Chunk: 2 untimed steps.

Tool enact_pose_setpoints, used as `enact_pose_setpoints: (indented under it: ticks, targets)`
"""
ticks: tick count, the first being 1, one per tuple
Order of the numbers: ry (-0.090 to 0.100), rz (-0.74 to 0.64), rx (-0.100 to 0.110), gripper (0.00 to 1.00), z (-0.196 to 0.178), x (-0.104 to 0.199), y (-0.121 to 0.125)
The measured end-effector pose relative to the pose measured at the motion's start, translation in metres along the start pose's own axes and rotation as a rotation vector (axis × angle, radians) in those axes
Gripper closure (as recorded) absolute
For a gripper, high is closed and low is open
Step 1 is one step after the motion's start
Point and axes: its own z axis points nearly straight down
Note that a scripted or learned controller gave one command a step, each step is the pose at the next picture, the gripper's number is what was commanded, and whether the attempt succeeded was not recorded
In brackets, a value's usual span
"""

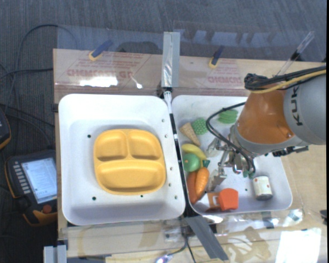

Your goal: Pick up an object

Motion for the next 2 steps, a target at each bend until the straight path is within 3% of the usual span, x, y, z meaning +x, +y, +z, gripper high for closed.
enact_pose_setpoints:
  ticks: [1, 2]
  targets:
    - [0.017, -0.129, 0.001, 0.0, 0.004, -0.122, 0.021]
    - [0.008, -0.049, -0.003, 0.0, 0.003, -0.073, 0.013]
